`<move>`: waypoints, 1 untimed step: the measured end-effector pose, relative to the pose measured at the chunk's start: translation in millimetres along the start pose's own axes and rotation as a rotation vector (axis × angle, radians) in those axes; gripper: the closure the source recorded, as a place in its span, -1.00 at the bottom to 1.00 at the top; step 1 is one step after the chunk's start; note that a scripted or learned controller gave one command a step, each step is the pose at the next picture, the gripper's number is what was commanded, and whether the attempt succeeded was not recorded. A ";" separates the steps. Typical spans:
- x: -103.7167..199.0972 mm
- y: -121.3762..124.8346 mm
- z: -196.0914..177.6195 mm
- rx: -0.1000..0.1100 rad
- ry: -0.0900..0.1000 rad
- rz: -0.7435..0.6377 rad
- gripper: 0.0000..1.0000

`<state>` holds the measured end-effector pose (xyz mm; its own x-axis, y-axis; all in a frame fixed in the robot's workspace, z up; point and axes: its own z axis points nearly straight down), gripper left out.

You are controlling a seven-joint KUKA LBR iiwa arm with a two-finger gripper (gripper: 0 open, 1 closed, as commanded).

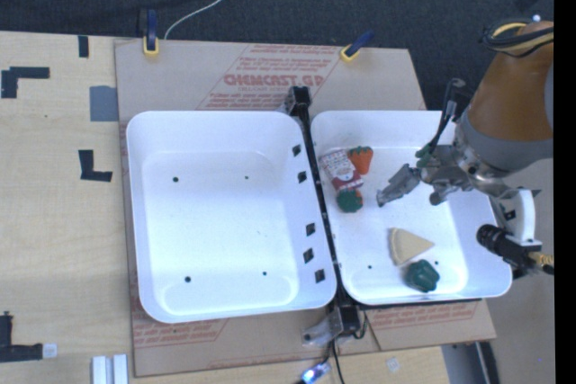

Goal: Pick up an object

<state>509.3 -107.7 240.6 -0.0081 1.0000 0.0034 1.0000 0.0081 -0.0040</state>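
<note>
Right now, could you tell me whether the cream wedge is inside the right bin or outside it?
Inside. The cream wedge lies on the right bin floor near its front edge, just behind the dark green object.

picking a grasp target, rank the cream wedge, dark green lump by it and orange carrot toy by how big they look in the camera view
1. cream wedge
2. dark green lump
3. orange carrot toy

The wedge and the lump look close in size, so that order is unsure.

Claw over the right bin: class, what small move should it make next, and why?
Probably lower toward the cream wedge. The claw hangs above bare bin floor with nothing between its fingers, and that wedge lies close by, apart from the green piece beside it.
</note>
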 end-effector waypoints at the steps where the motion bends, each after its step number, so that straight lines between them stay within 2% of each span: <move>1: -61.9 56.8 -159.5 -0.024 -0.013 0.008 -1.00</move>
<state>567.3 -169.7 399.6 0.0003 1.0000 -0.0091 0.9998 -0.0001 0.0199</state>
